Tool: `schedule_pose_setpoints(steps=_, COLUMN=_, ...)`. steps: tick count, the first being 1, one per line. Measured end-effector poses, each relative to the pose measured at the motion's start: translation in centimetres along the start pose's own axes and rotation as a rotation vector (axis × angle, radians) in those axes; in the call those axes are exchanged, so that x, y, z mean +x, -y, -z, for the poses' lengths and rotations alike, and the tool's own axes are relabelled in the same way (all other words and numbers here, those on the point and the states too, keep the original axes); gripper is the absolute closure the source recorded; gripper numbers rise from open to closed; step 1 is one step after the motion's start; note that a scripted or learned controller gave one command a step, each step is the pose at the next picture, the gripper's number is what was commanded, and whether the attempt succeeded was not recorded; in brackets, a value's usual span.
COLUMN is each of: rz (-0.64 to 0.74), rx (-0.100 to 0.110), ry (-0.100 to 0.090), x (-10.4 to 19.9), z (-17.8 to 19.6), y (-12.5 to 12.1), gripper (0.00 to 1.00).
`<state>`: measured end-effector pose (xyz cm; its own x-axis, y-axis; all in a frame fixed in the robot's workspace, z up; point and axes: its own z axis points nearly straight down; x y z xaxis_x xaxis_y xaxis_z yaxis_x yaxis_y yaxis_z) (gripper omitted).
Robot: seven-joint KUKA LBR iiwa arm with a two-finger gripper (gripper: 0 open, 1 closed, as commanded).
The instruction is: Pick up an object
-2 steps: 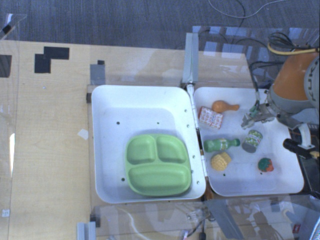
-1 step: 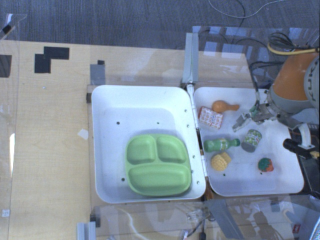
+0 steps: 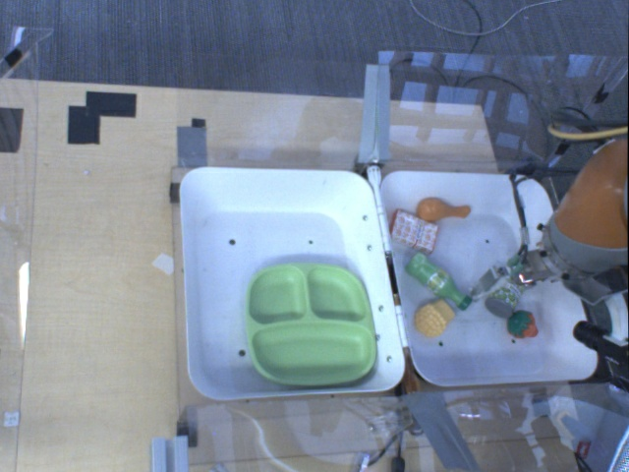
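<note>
The right white bin (image 3: 550, 362) holds several small items. An orange gourd-shaped toy (image 3: 442, 207) lies at the back, with a red and white box (image 3: 414, 231) just in front of it. A green bottle (image 3: 435, 277) lies tilted in the middle, and a yellow corn cob (image 3: 433, 317) sits near the front left. A red and green strawberry-like piece (image 3: 522, 324) rests at the front right. My gripper (image 3: 496, 293) is low in this bin, just right of the bottle's end and just left of and behind the strawberry piece. I see nothing held in it.
The left white bin (image 3: 211, 214) carries a green sectioned plate (image 3: 311, 324) at its front. A metal divider post (image 3: 372, 116) stands between the bins at the back. The arm's orange band (image 3: 596, 205) hangs over the right bin's right edge. Cables lie on the floor behind.
</note>
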<state>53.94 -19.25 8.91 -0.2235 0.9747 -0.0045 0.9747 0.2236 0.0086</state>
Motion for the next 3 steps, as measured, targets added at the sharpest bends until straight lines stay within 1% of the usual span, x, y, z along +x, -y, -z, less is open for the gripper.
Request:
schedule_pose_setpoints(steps=1, rz=0.003, rx=-0.014, ry=0.006, x=0.0, z=1.4, y=-0.6, gripper=1.0)
schedule_pose_setpoints(steps=2, rz=0.004, rx=-0.014, ry=0.006, x=0.0, z=1.4, y=-0.6, gripper=0.0)
schedule_pose_setpoints(steps=3, rz=0.181, rx=-0.004, ry=0.001, x=7.4, z=0.1, y=2.0, gripper=0.0)
